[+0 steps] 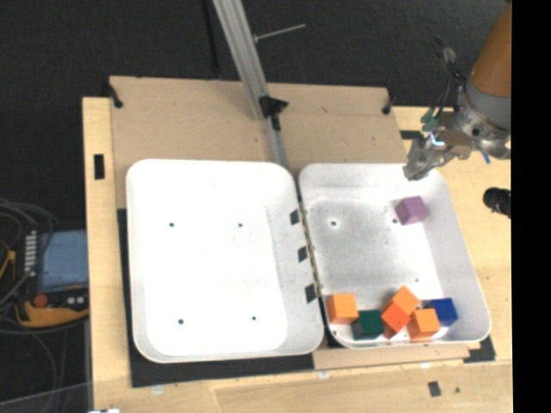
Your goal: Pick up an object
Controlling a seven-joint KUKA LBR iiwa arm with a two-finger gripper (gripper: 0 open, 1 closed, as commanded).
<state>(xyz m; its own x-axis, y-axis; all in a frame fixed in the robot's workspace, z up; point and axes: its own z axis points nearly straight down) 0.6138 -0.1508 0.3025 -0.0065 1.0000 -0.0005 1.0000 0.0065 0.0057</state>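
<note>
Well to the left of the fingers, the left bin point(215, 256) is seen on the bench point(99, 231). Below and left of them, at the right bin's point(456, 256) near edge, orange, green and blue cubes point(392, 315) are clustered. A purple cube point(411, 210) is found just below the gripper point(417, 169), untouched; the fingers' spread cannot be told.

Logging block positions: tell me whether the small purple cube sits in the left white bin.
No: the small purple cube lies in the right white bin, apart from the other blocks.
</note>
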